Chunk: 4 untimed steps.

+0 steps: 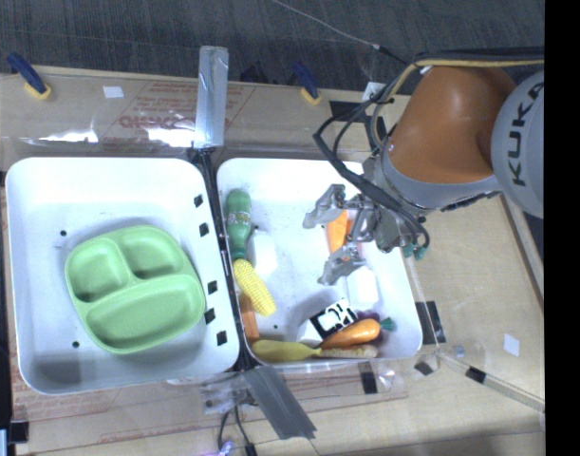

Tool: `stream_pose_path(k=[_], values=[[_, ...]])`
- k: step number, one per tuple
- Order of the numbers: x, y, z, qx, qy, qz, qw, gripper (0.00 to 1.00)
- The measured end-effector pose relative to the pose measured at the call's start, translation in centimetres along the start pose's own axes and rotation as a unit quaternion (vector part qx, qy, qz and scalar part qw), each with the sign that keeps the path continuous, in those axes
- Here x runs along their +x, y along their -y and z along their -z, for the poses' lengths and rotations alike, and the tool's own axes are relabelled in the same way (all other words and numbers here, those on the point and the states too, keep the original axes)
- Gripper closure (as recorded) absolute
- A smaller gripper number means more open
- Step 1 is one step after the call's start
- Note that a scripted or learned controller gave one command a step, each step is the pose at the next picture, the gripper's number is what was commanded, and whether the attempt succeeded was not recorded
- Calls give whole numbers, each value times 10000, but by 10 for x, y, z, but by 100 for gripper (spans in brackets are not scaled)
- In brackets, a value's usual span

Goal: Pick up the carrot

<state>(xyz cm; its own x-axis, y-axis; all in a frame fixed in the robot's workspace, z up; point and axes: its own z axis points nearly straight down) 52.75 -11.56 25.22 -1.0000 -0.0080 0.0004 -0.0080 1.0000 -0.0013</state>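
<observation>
Plate first, over on the left: a green divided plate (pixel 133 288) with three compartments lies in the left bin (pixel 33 198), toward its front half, and the white floor around it is bare. Blue clamps (pixel 28 76) grip the cardboard behind that bin, and a strip of grey tape (pixel 212 98) runs down to the seam where the two bins meet.

Crossing that seam into the right bin (pixel 290 174), we find toy food lined up along the left wall: a green cucumber (pixel 237 218) at the back, a yellow corn cob (pixel 253 287) just in front of it, and a small orange piece (pixel 249 323) tucked below the corn against the wall. Along the front wall lies a yellow banana (pixel 282 351), and just to its right a black-and-white object (pixel 333 317) rests beside an orange toy with a green end (pixel 358 332); it looks like a second carrot, though that is hard to say for sure.

Now the middle of the bin: the gripper (pixel 333 240) hangs here with its two metal fingers (pixel 325 205) spread wide, one toward the back, one toward the front. The carrot (pixel 338 230) sits right in the gap between them, an orange shape partly hidden by the wrist, and whether the fingers touch it cannot be told. A white object (pixel 364 286) lies just in front of the gripper.

Far right, the grey arm (pixel 517 131) with its orange band (pixel 451 122) reaches in over the bin's rim, black cables (pixel 342 131) looping off it.
</observation>
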Motion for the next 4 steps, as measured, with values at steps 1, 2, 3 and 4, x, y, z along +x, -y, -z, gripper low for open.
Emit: stream_pose_path(k=[1, 2, 3, 4], values=[[-64, 53, -47, -6, -16, -354, 9994, 0], [-104, 86, -163, -9, -7, -99, 10000, 0], [-107, 83, -149, -1, 31, -54, 10000, 100], [-89, 46, -113, -9, -7, -2934, 9560, 100]])
